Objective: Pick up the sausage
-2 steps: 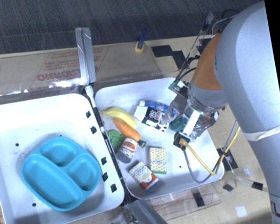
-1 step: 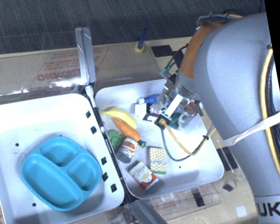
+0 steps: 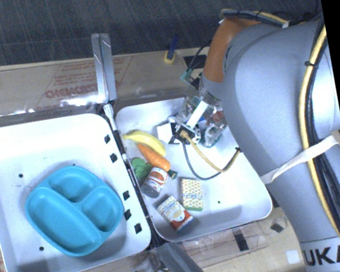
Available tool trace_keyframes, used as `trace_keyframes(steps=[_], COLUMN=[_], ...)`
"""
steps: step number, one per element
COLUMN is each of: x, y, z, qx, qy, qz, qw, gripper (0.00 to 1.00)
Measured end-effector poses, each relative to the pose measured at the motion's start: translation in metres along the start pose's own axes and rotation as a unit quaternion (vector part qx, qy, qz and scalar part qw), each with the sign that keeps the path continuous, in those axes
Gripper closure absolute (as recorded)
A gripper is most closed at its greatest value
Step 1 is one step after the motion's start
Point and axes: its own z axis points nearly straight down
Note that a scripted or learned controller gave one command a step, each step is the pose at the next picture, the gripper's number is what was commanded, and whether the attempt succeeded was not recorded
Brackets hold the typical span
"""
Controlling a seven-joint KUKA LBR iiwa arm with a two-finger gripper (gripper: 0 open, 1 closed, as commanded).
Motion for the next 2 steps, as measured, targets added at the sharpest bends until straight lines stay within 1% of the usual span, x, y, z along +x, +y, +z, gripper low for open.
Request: trace_keyframes(steps=[1,2], x=[-0.018,-0.015], y=[-0.002,-0.003], z=[-0.019,-0.030], qx=[0.005,0.006], qy=[-0.001,-0.001], qz=[-0.037,-0.042], qw=[0.9993,0.9991], gripper=[0.00,1.00])
